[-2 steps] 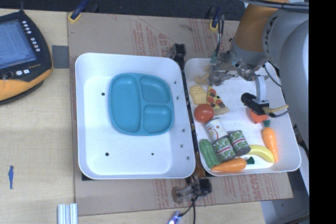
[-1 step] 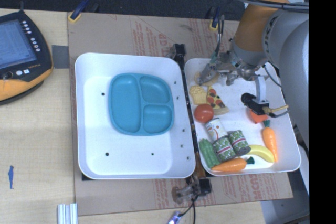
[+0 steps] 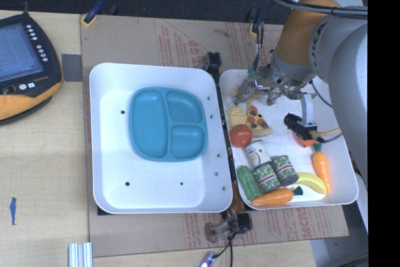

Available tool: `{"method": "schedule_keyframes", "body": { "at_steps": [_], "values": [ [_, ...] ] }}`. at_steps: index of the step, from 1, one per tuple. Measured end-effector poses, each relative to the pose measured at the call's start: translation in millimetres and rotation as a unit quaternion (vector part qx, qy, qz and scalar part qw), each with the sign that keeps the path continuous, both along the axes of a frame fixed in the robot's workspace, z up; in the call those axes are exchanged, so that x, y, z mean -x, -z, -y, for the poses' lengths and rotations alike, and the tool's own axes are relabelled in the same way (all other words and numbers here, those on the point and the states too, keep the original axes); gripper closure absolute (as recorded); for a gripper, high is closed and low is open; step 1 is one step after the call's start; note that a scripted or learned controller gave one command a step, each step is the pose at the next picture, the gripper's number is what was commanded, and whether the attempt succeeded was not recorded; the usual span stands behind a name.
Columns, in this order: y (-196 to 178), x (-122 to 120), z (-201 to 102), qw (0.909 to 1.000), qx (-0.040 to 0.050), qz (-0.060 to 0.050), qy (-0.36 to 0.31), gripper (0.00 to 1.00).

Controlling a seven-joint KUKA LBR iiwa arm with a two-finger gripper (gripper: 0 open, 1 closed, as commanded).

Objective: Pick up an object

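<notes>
Orange-banded arm reaching in from the right, tool (image 3: 259, 89) down over the far end of the right bin (image 3: 340, 197), just above a pizza slice toy (image 3: 257, 120). Can't tell if spread or pressed together, too blurry. Red tomato (image 3: 240, 135) beside the slice, carrots (image 3: 320, 171) nearer the front. Blue divided plate (image 3: 168, 124) sitting in the left bin (image 3: 109, 191) on the counter (image 3: 44, 178).

Grey arm (image 3: 340, 40) with orange wrist band, yellow-black cable loop, small metallic tool (image 3: 259, 89).

Red print runs across the cardboard sheet (image 3: 187, 47), too blurred to read.
</notes>
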State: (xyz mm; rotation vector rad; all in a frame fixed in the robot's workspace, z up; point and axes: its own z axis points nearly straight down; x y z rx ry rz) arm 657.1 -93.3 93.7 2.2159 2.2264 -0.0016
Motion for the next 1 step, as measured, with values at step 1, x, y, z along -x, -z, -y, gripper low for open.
{"method": "schedule_keyframes", "body": {
  "at_steps": [1],
  "values": [
    [-9.2,0.7,0.7,1.0,-0.0001,-0.002,-0.001,1.0]
  ]
}}
